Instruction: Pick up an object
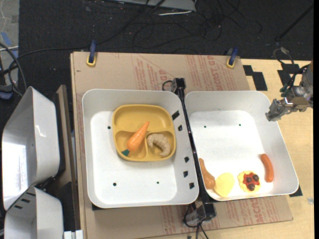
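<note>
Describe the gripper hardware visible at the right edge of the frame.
The gripper is a small grey metal assembly with dull silver and darker grey parts. Thin dark cables loop above it beside the wrist. No markings are legible at this size.

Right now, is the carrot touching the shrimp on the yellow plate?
Apart. The camera view shows the carrot and the shrimp in neighbouring compartments of the yellow plate, with a raised divider between them.

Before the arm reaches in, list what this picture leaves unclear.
- Gripper, camera view: small at the right edge beside the right bin; finger state unreadable, arm cut off by the frame.
- Yellow and red toy: too small to identify.
- Green tip of the carrot: partly hidden against the yellow plate divider.
</note>
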Robot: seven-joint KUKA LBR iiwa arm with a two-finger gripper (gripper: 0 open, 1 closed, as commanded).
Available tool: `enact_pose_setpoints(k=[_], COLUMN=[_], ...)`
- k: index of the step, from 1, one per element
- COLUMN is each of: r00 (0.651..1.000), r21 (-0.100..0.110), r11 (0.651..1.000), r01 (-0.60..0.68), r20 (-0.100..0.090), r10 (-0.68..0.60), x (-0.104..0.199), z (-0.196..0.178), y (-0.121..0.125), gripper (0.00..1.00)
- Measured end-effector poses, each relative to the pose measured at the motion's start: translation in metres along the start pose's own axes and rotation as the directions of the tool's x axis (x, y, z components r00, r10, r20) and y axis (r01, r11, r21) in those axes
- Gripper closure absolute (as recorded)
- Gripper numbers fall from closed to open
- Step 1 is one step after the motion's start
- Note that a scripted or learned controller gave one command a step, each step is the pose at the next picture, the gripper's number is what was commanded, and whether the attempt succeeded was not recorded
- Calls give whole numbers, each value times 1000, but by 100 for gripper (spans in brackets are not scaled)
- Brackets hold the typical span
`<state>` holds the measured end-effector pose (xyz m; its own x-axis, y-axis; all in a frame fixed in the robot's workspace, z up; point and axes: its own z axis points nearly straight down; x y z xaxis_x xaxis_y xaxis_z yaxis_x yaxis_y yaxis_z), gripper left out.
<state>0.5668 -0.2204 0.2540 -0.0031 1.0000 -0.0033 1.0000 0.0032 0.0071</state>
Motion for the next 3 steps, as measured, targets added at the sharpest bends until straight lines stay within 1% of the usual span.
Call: enact_pose_setpoints(k=[1,2,3], r00=[1000,1000,1000], r21=[9,7,8], r11=[1000,1000,1000], r01=[2,5,4], r20=[-4,-5,-4], r10=[-2,-5,-4], x=[49,104,154], z=[13,14,25], y=[-5,3,0], gripper=[100,100,100])
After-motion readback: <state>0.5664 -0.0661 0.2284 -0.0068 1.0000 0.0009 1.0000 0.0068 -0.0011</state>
